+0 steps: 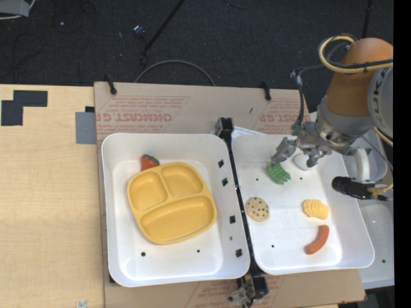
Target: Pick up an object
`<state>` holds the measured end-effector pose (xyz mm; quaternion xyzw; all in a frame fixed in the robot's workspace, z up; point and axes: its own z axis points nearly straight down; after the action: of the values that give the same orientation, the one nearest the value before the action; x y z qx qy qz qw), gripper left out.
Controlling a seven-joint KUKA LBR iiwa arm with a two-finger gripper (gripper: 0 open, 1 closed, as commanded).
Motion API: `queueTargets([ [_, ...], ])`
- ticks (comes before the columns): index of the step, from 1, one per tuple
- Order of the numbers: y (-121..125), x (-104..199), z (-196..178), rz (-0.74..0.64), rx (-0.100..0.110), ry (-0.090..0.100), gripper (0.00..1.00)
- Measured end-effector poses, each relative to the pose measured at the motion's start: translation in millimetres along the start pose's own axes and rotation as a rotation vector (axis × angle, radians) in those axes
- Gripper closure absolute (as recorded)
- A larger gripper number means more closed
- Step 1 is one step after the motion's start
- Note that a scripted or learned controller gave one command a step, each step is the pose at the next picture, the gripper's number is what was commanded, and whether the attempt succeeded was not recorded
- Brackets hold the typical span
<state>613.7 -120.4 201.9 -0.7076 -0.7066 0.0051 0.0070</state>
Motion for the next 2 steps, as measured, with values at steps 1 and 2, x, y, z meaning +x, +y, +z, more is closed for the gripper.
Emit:
queueTargets([
  [1,3,0,-8,-0.002,-0.013,-0.002,0.0],
  [2,3,2,35,-0.002,-0.01,-0.002,0.0],
])
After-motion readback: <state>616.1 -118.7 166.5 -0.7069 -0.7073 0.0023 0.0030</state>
